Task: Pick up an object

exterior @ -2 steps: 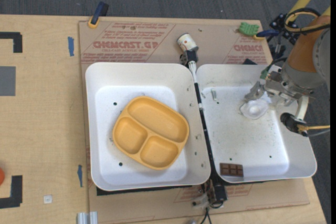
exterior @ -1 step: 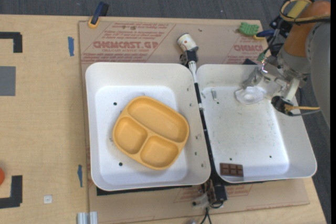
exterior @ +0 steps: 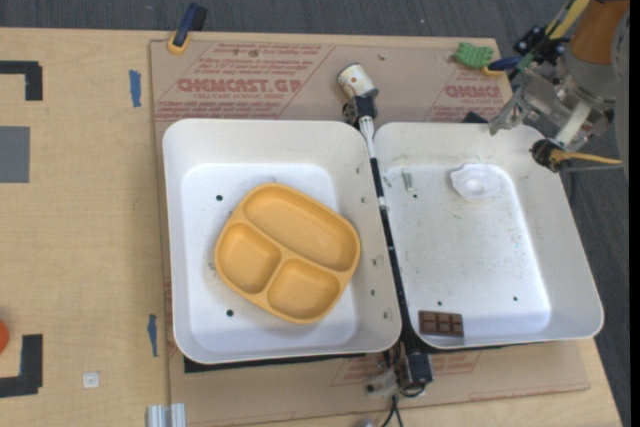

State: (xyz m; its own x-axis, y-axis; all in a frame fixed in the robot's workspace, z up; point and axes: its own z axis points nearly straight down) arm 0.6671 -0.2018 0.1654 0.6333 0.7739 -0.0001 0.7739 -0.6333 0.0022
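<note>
Meanwhile the hand [exterior: 548,127] hung over the upper right edge of the right bin [exterior: 570,245], at the end of the grey arm [exterior: 600,35] — whether it was apart or together could not be told. Just to its left lay a clear lid [exterior: 475,182] on the bin floor. Well away, down and to the left, a brown block [exterior: 441,323] sat on the near rim. Farther left, a yellow divided plate [exterior: 288,251] lay in the left bin [exterior: 190,215].
</note>
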